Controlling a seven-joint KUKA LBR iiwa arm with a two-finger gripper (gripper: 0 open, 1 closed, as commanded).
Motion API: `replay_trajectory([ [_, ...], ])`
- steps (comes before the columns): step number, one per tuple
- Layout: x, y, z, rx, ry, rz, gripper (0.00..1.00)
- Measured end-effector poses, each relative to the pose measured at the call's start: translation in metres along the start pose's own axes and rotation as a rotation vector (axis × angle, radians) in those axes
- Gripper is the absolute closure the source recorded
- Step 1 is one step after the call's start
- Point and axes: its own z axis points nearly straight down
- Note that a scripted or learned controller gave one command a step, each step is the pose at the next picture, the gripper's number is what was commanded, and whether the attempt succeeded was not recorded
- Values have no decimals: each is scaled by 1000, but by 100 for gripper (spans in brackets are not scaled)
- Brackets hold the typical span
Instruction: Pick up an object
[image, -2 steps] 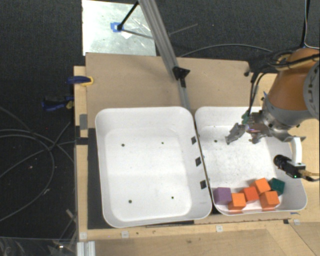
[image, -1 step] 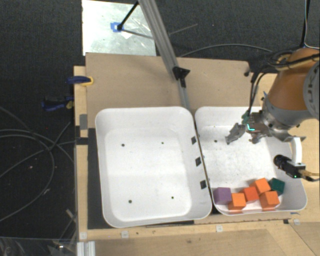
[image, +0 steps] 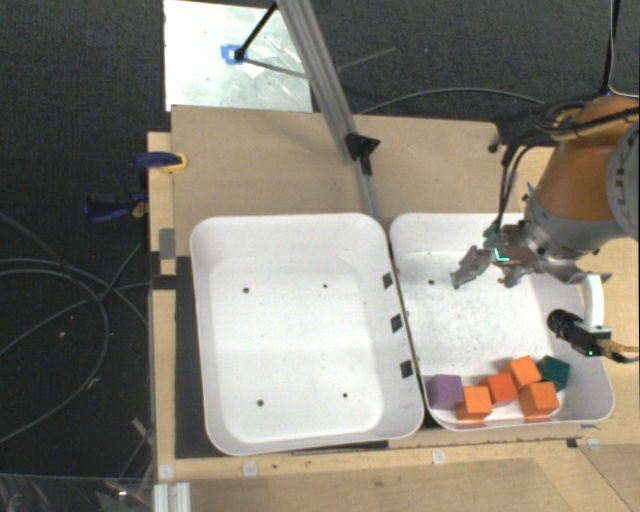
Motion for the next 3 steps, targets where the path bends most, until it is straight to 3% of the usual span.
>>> replay_trajectory([
  [3,0,0,0,0,0,0,0],
])
